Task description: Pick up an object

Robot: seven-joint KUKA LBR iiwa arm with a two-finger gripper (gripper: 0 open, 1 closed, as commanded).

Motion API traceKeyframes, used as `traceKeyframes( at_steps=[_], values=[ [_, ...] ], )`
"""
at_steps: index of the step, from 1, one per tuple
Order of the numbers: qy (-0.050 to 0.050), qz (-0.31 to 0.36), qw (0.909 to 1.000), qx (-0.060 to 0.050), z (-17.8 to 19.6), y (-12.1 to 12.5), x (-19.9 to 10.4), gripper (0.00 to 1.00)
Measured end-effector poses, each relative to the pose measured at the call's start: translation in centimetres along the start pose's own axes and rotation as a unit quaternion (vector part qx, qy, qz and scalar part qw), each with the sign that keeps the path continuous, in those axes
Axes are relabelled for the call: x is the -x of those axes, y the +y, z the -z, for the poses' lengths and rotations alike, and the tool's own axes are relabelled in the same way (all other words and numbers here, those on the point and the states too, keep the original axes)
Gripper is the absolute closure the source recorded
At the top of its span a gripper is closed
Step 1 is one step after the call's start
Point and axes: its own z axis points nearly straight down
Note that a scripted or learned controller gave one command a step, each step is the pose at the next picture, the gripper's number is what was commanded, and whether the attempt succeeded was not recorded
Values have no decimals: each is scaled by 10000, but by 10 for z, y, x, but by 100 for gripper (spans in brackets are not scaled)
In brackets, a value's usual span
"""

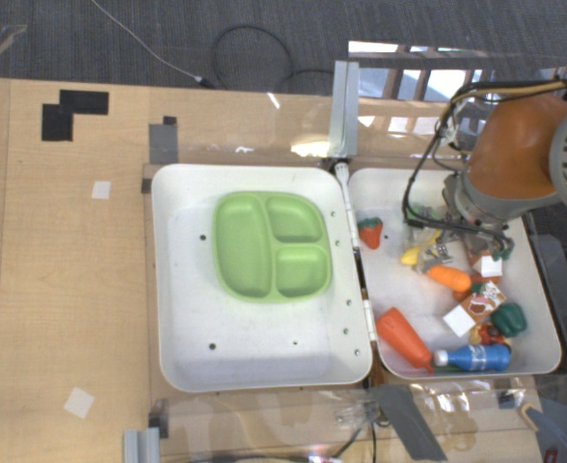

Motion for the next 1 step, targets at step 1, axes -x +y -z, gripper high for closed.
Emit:
traceKeyframes(
  at_steps=[1],
  values=[
    [-10, 675, 9977, -19, 174, 14, -8, 100]
  ],
)
